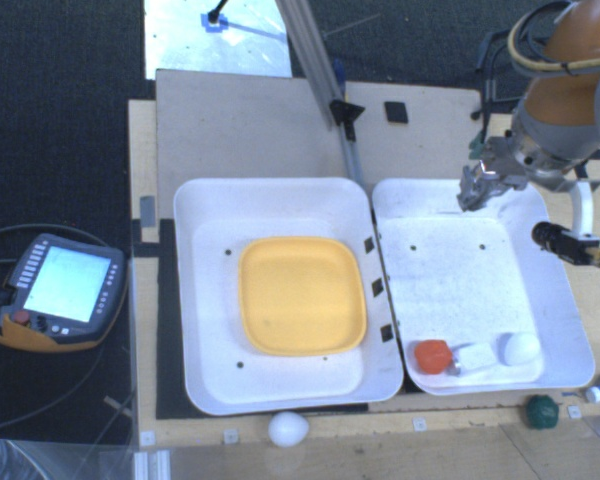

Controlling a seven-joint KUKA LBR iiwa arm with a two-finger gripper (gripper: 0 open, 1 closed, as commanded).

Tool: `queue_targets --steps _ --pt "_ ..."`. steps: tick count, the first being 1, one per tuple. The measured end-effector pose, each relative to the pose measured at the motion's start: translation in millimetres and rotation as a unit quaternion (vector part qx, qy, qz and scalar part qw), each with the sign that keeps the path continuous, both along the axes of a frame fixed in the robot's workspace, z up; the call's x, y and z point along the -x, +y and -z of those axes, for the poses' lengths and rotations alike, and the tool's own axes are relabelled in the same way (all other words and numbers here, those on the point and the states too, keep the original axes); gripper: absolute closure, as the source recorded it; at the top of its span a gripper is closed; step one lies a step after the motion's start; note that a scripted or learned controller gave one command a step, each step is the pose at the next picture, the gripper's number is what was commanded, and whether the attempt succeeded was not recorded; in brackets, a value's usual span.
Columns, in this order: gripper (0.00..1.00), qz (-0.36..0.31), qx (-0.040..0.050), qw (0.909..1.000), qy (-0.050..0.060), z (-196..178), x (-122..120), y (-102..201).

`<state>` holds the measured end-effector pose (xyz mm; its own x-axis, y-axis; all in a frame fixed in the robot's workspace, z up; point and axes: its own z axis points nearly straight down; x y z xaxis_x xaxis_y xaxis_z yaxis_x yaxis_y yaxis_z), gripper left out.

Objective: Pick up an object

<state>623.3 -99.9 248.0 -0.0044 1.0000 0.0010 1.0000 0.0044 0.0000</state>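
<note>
The right bin holds a small red-orange object, a white piece beside it and a white ball, all along its near edge. My gripper hangs over the far edge of that bin, well away from those objects, with nothing seen in it. The left bin holds a square yellow plate.
A white egg-shaped object and a dark green ball lie on the bench in front of the bins. A teach pendant rests on the floor at left. A metal pole slants in behind the bins.
</note>
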Motion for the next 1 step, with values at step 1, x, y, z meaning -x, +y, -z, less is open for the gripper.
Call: queue_targets --steps 1 --pt "1.0 -0.001 -0.0002 1.0 0.0 -0.6 15.8 59.2"
